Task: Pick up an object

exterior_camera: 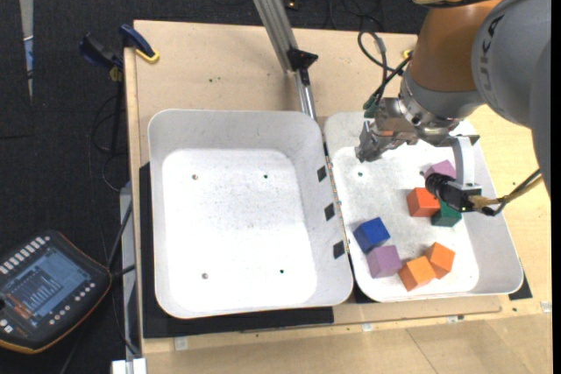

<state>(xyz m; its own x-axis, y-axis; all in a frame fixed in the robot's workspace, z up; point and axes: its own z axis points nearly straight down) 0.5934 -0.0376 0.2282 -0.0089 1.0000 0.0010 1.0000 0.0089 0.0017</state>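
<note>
Arm: the grey arm reaches in from 3 o'clock, its orange band above the wrist.
Gripper: the gripper hangs over the upper left part of the right bin, close to that bin's left wall; how far apart its tips stand cannot be told, and nothing shows between them.
Blocks: all lie in the right bin, toward 4 and 5 o'clock of the gripper. A blue block sits near the left wall, a purple block just beside it at 5 o'clock.
Orange pair: two orange blocks touch near the front edge, the row running low left to high right.
Right cluster: an orange block, a green block and a pale purple block crowd together under a black cable fitting.
Open room: bare floor below the gripper, down to the blue block.
Left bin: the left bin lies at 9 o'clock, touching the right bin along the shared wall.
Bench: a handheld controller rests at 8 o'clock, off the bench edge.
</note>
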